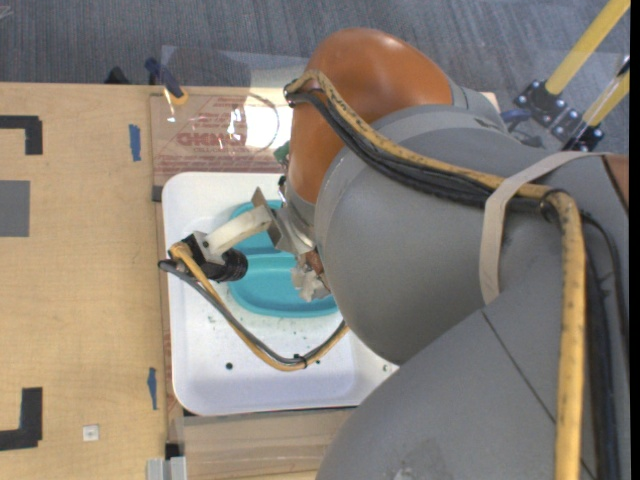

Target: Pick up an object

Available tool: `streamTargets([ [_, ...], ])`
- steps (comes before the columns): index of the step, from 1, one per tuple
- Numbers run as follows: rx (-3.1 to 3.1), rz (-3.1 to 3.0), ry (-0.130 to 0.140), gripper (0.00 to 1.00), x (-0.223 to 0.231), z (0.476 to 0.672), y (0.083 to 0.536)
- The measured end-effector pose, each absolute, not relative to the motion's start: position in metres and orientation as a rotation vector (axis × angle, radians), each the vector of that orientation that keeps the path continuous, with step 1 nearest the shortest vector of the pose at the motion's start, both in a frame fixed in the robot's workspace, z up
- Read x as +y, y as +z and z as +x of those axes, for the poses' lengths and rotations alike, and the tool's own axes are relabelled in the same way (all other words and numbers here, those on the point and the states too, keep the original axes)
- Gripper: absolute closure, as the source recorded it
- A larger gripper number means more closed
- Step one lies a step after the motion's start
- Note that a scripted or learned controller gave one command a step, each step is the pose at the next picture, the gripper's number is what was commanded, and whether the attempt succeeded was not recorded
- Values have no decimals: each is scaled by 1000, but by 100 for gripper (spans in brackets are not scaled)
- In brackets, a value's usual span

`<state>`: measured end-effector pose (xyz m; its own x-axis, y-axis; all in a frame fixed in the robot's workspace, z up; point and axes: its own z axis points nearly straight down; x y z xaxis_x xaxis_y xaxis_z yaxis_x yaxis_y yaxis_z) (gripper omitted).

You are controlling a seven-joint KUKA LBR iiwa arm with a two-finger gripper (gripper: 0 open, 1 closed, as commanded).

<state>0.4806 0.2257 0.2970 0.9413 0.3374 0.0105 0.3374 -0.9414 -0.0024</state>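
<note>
Item: arm (450,268) lowered over white bin (200,368) on worktop (80,268). End effector (305,268) sits at a teal dish (265,293) mid-bin; whether it is apart or clamped cannot be told. Step: grasp attempt. Next: 1 straight lift, grip confirmed.

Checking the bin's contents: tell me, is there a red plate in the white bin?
No, the plate in the white bin is blue.
</note>
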Motion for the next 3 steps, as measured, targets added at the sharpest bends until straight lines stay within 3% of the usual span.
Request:
streamTargets([
  [1, -314, -3131, 17, 100, 223, 478, 149],
  [2, -399, -3113, -13, 100, 226, 480, 279],
  [3, -332, -3127, 19, 100, 223, 476, 113],
])
